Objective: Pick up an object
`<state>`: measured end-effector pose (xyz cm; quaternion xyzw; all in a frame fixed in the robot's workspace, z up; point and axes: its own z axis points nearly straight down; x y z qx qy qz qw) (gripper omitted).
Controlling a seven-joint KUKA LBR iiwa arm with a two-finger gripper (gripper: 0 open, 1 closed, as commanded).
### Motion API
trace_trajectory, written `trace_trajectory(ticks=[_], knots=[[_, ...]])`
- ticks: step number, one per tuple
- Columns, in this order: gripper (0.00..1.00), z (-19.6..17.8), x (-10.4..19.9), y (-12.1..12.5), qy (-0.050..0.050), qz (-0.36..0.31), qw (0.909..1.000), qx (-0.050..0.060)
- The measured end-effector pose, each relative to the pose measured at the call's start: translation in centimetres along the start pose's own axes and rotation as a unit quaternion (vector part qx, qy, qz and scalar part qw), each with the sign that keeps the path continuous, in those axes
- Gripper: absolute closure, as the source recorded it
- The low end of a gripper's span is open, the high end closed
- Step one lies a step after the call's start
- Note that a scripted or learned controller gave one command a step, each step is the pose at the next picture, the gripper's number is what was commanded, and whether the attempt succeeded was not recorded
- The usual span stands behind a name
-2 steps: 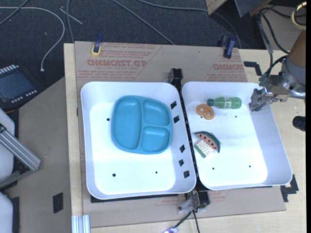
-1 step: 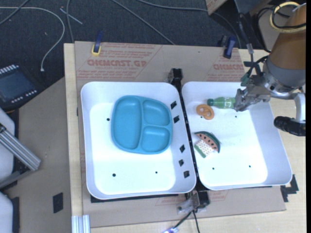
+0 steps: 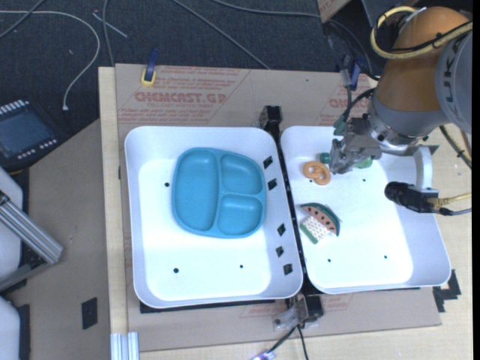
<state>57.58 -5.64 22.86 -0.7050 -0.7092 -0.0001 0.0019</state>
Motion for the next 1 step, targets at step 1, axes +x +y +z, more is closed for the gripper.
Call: trace_trajectory(ticks=[1], knots=[[1.0, -0.61, 6.14, 0.29, 0.0, 0.0, 1.0, -0.002]])
